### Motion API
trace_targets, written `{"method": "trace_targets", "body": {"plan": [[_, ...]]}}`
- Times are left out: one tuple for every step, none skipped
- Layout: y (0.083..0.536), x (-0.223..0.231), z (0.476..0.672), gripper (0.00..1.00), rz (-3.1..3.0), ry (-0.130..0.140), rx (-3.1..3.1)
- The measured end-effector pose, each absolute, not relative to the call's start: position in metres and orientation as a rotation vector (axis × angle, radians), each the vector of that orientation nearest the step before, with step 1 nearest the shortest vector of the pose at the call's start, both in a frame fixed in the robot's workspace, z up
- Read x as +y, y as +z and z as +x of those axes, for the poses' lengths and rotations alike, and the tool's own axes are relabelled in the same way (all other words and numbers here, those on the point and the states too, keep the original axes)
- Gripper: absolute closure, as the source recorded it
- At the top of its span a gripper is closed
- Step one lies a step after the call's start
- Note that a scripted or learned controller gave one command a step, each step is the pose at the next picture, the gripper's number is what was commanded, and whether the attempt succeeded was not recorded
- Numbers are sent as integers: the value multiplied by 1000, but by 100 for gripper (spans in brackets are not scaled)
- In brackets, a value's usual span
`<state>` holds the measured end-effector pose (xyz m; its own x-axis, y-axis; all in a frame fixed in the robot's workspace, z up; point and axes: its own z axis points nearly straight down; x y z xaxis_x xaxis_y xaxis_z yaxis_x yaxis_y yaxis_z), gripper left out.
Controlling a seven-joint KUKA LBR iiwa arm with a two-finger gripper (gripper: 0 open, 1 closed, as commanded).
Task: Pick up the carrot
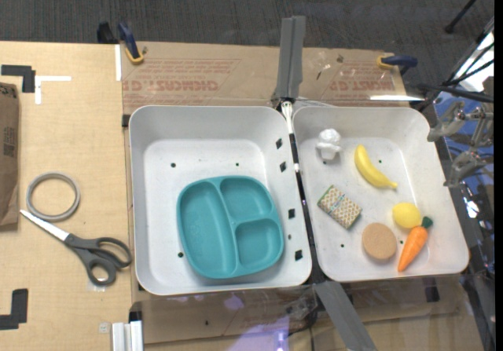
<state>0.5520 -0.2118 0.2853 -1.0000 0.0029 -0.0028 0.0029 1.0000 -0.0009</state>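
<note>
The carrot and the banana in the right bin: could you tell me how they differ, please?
The carrot is orange with a green top; the banana is plain yellow. The carrot is straight and tapered; the banana curves. The carrot lies at the near corner, the banana farther back. Both lie flat in the right bin.

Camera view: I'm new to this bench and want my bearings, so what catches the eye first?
The teal divided tray fills much of the left bin. In the right bin, bright toy food clusters: a banana, a lemon, and the orange carrot near the front right corner. Scissors and a tape roll lie outside, left.
</note>
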Motion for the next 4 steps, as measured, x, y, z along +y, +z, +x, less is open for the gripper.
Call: {"method": "trace_targets", "body": {"plan": [[109,-221,503,0,-724,1,3056],[92,-194,489,0,-1039,1,2964],[102,-192,491,100,-1043,-2,2958],[228,-102,521,100,-1062,0,2952]]}}
